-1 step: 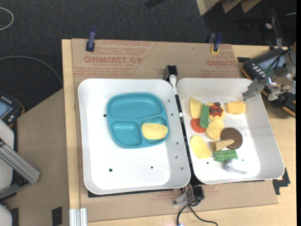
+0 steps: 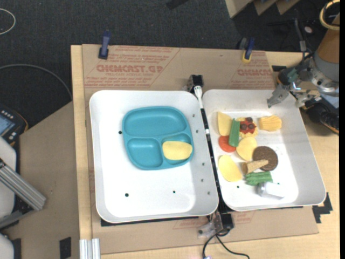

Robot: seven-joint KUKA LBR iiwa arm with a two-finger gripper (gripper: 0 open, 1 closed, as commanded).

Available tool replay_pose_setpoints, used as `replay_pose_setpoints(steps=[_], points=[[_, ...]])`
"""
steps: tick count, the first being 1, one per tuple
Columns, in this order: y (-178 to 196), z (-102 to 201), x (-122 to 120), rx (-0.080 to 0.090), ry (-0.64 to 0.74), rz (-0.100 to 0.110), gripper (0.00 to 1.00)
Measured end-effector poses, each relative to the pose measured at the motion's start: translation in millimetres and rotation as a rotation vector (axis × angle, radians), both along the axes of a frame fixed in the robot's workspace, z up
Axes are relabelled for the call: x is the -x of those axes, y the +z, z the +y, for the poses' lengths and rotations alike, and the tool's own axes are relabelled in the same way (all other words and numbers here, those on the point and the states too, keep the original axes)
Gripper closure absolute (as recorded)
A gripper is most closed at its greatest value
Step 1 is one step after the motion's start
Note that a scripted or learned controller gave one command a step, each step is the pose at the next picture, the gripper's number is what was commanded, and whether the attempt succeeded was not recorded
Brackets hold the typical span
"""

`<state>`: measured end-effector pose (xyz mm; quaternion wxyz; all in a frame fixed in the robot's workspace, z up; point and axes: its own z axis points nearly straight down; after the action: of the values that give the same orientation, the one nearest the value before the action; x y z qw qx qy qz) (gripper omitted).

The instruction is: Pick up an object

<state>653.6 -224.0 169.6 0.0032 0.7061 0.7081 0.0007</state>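
red print on the brown board [image 2: 161,63] on the bench, twice. at 11 o'clock of the left bin [image 2: 108,188] it reads "chemcast g p", w/ smaller lines above & below, too small to read. at 12 o'clock of the right bin [image 2: 307,182] the same "chemcast" print, partly cut off by the bin's rim.

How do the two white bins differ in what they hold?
The left bin holds one blue divided plate with a single yellow piece in its lower right compartment. The right bin holds no plate, but many small toy foods lying crowded in its left half. Both bins are shallow, white and sit side by side.
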Motion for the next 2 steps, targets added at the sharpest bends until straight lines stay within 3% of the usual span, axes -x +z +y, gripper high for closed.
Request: replay_pose_setpoints(steps=[1,2], points=[[70.9,83.0,-15.6,-0.002,0.005,-0.004,0.00],[298.9,182.4,-14.0,-0.003,0.006,-0.018,0.00]])
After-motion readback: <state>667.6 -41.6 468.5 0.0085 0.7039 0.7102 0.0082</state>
